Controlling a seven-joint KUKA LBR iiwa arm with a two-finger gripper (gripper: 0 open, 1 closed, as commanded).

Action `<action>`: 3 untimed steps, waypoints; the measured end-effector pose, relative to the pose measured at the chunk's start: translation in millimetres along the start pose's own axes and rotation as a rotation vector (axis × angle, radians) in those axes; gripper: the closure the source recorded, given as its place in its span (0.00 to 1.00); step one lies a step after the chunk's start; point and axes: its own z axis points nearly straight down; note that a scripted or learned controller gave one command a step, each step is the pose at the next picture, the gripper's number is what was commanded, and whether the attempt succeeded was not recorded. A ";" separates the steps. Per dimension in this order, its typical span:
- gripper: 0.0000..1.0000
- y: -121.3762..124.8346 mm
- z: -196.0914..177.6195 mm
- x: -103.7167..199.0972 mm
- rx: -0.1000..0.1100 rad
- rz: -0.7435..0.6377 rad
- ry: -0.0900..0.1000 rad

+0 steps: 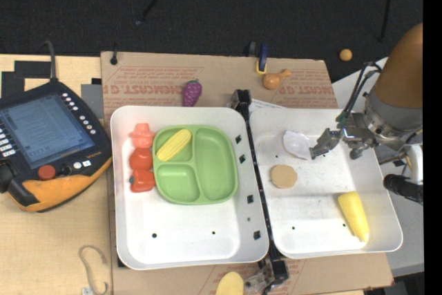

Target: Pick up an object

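I see the gripper (341, 143) above the right bin (387, 242), its fingers spread apart and holding nothing. In this bin lie a white piece (297, 144) just beside the left finger, a tan disc (283, 177) and a yellow cone (353, 213).

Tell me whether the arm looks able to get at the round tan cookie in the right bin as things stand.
Probably yes. The round tan cookie lies flat on the floor of the right bin, nothing on top of it or touching it, and the end effector hangs just up and to the right of it, apart from it.
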 end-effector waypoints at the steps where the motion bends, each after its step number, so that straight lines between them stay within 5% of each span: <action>1: 0.00 -4.3 45.9 -3.0 0.000 -0.001 0.000; 3: 0.00 2.3 131.2 2.3 -0.006 0.000 0.000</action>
